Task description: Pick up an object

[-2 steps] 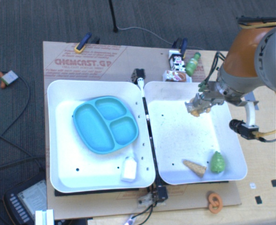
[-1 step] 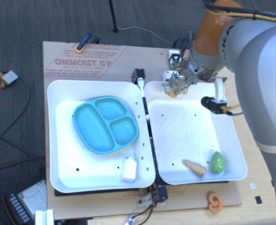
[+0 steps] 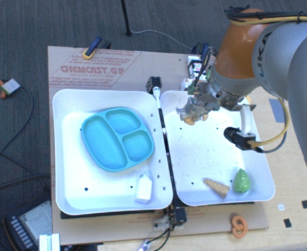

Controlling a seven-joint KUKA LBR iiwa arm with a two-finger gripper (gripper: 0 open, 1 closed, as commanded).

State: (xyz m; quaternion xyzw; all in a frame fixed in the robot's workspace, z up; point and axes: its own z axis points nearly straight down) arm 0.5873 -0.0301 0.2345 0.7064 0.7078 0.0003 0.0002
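You are seeing the grey arm with the orange band reaching in from the right, and its two-finger gripper [image 3: 191, 115] is hanging over the upper left part of the right white bin [image 3: 264, 190]. Something small and tan is sitting at its tips, but you cannot tell if it is really gripping it. A tan cone-shaped piece [image 3: 216, 186] and a green lumpy object [image 3: 241, 181] are lying side by side near the bin's front edge. In the left white bin [image 3: 70, 192], a blue divided plate [image 3: 117, 138] and a small white block [image 3: 143, 188] are resting
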